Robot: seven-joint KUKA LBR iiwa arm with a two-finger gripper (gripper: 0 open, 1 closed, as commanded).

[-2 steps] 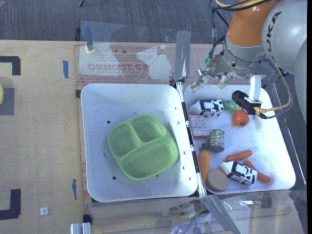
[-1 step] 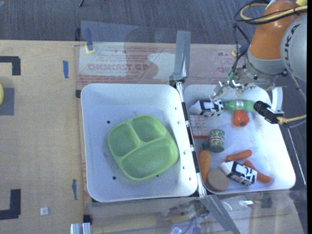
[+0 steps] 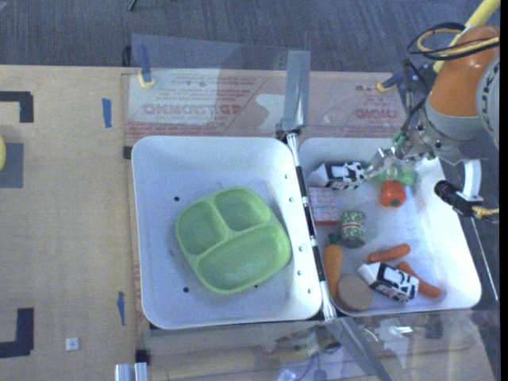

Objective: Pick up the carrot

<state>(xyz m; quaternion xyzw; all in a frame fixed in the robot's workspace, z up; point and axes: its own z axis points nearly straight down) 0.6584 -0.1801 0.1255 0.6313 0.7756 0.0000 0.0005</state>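
Above the far side of the right bin (image 3: pixel 468 292), the gripper (image 3: pixel 399 162) hangs over a red and green toy vegetable (image 3: pixel 392 193), though whether its fingers stand wide or narrow cannot be told from this slant. Nothing is seen held, so the picking looks not yet begun. The carrot (image 3: pixel 332 265) lies along that bin's left wall, toward the near side, well apart from the gripper; a second orange piece (image 3: pixel 389 252) and a third (image 3: pixel 427 286) lie near it, so which one the task means is a judgement. Beside the carrot sit a brown round piece (image 3: pixel 355 293), a black and white carton (image 3: pixel 388 281) and a small jar (image 3: pixel 352 228); another black and white carton (image 3: pixel 341 175) lies just beside the gripper. Left of the right bin, the left bin (image 3: pixel 159 165) holds a green divided plate (image 3: pixel 232 239). Both stand on a pale wooden bench (image 3: pixel 63 252) marked with blue tape, grey carpet (image 3: pixel 238 14) beyond
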